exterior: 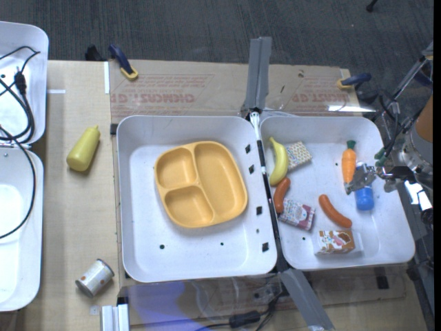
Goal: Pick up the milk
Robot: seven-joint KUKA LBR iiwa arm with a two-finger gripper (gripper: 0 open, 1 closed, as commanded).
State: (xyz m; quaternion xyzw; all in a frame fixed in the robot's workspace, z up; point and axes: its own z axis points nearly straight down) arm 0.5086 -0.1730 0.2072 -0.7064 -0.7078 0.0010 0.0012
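A grey robot arm is reaching in from the 3 o'clock side of the bench, and its end effector is hovering at the right-hand side of the right bin. It is too small and blurred to tell whether it is wide, narrow or gripping anything. The milk is most likely the small blue container lying just below the end effector, toward 3 o'clock in that bin. It is showing a paler patch near its top, looking short and blocky, and it is probably light and easy to tip. Several things could be going wrong from here. The carrot is lying just beside the end effector at its 10 o'clock, so a descent may be clipping it or closing on it instead. The milk is sitting close to the bin's right wall, which is leaving little room on that side and may be pushing the container away rather than trapping it. Three small printed cartons are also lying in the bin: a pink carton, a brown carton and a checked carton. Any of them could be being mistaken for the milk. A sausage is resting near the milk at its 8 o'clock.
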